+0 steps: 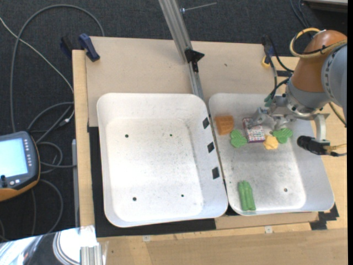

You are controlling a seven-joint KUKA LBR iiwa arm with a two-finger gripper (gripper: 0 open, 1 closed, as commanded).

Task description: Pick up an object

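Observation:
The right bin (287,170) holds several small items. An orange block (224,125) lies at its upper left. A green round piece (238,139) sits just below it, beside a small pink-and-white box (255,134). A yellow piece (271,143) and a second green piece (283,134) lie to the right. A long green object (246,196) rests near the front edge. My gripper (261,119) hangs low over the cluster, right above the pink-and-white box, with the grey arm (311,84) behind it.
The left bin (154,159) stands beside the right one, with black clips on the shared edge. A metal pole (176,26) slants up from between the bins. Cables and a handheld pendant (16,164) lie left of the bench.

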